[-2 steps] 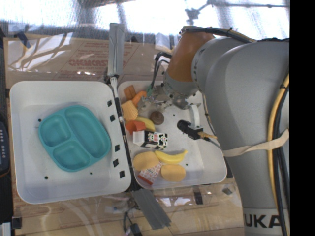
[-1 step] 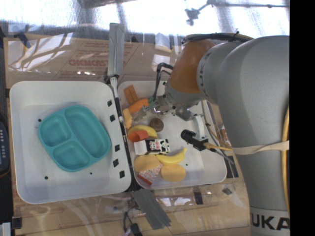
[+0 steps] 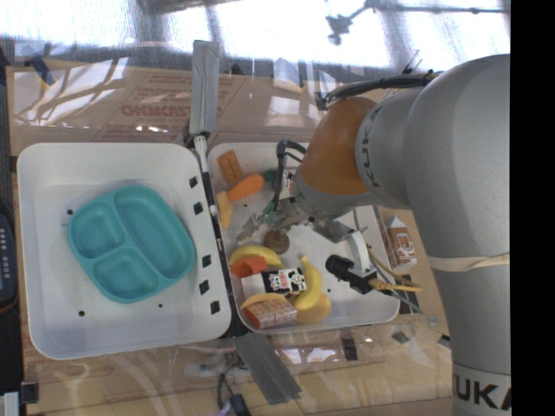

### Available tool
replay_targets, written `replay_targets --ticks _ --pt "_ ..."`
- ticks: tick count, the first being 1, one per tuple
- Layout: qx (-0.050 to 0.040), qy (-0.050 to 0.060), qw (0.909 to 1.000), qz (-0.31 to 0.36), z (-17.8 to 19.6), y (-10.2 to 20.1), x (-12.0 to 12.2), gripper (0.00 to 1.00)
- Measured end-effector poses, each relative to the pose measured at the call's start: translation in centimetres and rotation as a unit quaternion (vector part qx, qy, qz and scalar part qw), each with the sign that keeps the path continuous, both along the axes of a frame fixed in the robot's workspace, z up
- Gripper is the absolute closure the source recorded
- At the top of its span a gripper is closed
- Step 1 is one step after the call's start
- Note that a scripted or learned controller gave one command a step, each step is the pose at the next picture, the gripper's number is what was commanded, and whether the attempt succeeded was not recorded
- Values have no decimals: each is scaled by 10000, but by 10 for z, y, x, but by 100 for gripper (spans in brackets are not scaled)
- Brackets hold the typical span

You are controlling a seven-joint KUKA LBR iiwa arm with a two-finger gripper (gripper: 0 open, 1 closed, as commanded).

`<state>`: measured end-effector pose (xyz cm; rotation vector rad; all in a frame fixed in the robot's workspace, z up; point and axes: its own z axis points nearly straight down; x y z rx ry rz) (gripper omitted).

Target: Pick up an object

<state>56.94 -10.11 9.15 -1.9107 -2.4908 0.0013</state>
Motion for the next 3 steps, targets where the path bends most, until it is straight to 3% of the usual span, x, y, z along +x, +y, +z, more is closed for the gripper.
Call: replay_targets --ticks 1,2,3 --pt "-2 -7 10000 12 10 -1 1 100" --pt "-3 -7 10000 10 10 -1 1 0" --pt "2 6 9999 142 -1 -7 -59 0"
